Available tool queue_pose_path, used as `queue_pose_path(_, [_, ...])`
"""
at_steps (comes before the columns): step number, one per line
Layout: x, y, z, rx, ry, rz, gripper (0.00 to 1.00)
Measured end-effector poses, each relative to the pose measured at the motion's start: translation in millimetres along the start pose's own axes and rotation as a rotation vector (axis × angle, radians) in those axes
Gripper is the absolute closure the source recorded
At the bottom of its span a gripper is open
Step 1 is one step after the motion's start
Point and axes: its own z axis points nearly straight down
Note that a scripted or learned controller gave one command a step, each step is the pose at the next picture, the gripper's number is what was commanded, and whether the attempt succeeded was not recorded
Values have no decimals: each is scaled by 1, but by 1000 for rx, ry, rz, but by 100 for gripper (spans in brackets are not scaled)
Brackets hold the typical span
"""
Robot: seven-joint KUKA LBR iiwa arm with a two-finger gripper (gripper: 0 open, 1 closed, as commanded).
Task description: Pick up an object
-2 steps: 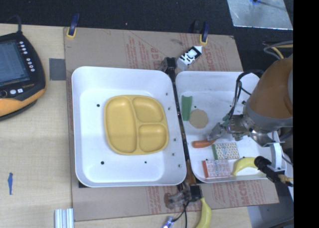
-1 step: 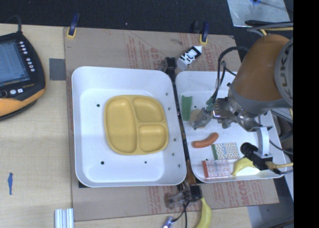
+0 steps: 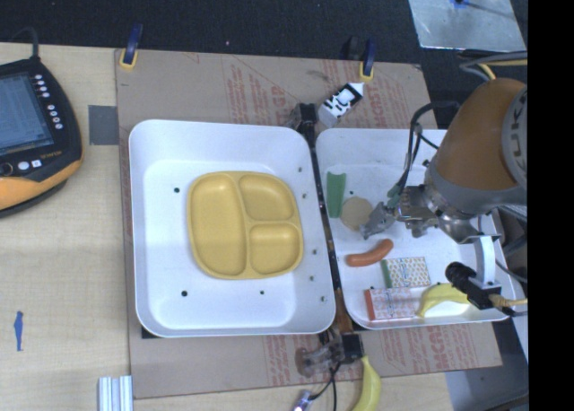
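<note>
Orange sausage (image 3: 369,254) in right bin (image 3: 395,153), just below the fingers (image 3: 381,221), whose spread cannot be told

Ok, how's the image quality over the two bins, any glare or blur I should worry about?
Camera view: the left bin is evenly lit, slightly washed out, with soft shadow beside the yellow tray; the right bin is dimmer under the arm; the gripper looks slightly soft.

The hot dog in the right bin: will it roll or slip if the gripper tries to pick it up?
The hot dog looks round and smooth, so it may roll sideways if pushed. Its thin, slightly curved shape could slip from the gripper. It lies flat and apart from the round beige object, which should help.
</note>
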Motion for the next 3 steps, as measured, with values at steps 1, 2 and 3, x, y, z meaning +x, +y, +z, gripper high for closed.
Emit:
queue_pose_path(1, [-9,-3,58,0,1,-1,0])
queue_pose_path(2, [-49,31,-53,-4,0,1,0])
queue_pose_path(3, [-7,6,-23,-1,1,-1,0])
